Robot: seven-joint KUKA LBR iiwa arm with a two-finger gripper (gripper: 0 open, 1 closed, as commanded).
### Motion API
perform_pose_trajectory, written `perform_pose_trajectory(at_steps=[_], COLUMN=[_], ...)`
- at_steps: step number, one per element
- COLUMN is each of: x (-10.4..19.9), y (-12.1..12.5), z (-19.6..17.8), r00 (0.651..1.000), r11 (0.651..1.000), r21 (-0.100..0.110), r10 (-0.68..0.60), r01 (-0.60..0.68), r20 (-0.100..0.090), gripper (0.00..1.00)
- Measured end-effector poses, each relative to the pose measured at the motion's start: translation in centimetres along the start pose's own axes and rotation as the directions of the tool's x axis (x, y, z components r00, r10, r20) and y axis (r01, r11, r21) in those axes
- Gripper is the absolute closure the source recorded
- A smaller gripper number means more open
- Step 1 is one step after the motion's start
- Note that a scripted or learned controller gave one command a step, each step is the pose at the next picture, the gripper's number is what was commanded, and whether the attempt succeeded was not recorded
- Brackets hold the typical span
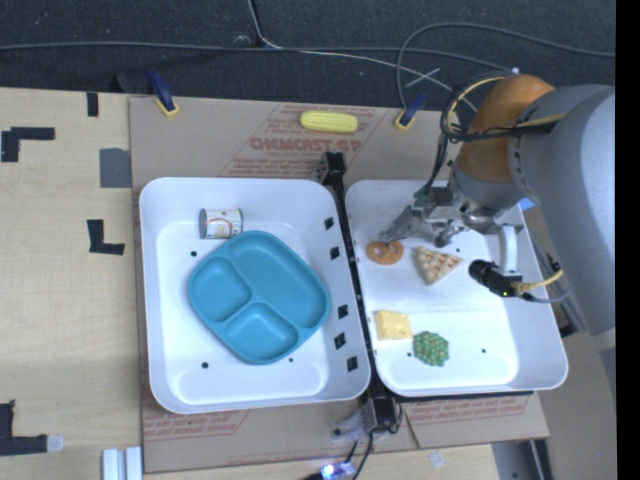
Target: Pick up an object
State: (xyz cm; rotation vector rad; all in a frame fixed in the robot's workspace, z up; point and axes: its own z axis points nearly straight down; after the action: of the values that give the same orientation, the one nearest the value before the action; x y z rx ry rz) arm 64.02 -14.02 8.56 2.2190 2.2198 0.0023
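Note:
The right bin [520, 368] holds a small round brown pastry [384, 253], a tan wedge like a pizza slice [437, 264], a yellow cheese square [392, 324] and a green bumpy cluster [431, 348]. My gripper [425, 226] hangs over the upper part of this bin, just above and between the pastry and the wedge. Its two dark fingers [398, 230] are spread apart, with nothing between them. The grey arm with its orange band [505, 108] comes in from the upper right.
The left bin [160, 208] holds a blue divided plate [258, 295] and a small can lying on its side [220, 224]. A yellow banana-like object [328, 121] lies on the cardboard behind the bins. Cables run across the dark floor at the back.

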Motion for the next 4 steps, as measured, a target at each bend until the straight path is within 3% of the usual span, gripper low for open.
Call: perform_pose_trajectory(at_steps=[1,3,4], x=[0.3,-1.3,-1.2], y=[0.2,-0.5,-0.4], z=[-1.3,-12.6,-14.4], r00=[1.000,1.000,1.000], r11=[1.000,1.000,1.000], r21=[-0.004,-0.002,0.001], r10=[-0.004,0.000,-0.002], r01=[0.004,0.000,0.002], r20=[-0.002,0.001,-0.001], gripper=[1.00,1.00,1.00])
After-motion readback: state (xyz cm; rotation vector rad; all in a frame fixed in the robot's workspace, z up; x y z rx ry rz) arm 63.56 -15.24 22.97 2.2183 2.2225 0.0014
